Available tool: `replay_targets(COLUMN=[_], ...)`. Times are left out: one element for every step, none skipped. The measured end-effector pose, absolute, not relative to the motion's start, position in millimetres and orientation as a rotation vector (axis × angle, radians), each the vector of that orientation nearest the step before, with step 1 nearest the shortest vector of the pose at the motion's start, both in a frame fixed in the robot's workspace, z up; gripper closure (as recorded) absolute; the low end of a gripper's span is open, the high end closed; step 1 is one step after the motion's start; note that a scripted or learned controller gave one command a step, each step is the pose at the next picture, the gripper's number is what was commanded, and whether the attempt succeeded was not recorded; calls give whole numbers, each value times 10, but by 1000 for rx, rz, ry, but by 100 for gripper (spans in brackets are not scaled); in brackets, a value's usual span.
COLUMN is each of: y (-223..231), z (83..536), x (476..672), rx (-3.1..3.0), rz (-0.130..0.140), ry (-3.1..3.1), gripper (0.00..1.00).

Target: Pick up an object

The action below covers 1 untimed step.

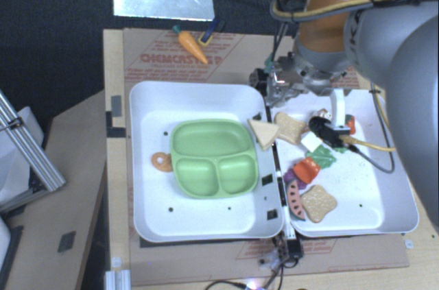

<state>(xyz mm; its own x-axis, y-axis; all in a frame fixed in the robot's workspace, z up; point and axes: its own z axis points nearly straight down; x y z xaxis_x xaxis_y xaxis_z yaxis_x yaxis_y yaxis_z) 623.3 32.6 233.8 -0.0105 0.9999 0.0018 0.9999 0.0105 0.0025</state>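
Bread slice (291, 128): tan and flat, lying in the right bin (384, 213) at its far-left corner, close beside the divider between the two bins. It is judged the likeliest target, as it is the piece nearest the gripper (274, 93).

Relation: the gripper is hanging over the far edge of the right bin, at the divider. The slice is lying just near of it and slightly right. Its longer side appears to be running far-left to near-right, though the outline is too soft to be certain.

Gripper state: open or closed cannot be told; nothing is showing as held.

Neighbours: a tan wedge (263, 133) is lying just left of the slice across the divider, touching it or nearly so. A white piece (312, 142) is sitting just near-right. A green piece (322, 157), a red-orange piece (306, 171) and a round biscuit (317, 203) are lying nearer, well apart from the slice.

Surface: the bin floor is smooth, white and level. A thin slice lying flat is probably offering little edge to pinch.

Room: the wedge and divider are crowding the left side and the bin wall the far side. The right side is looking freer.

Left bin (147, 213): it is holding a green divided tray (212, 158) and a small orange ring (162, 162).
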Motion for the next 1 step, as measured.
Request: replay_targets(y=[389], z=[2331], x=[6278], rx=[2214], rz=[3], ry=[2226], gripper=[100])
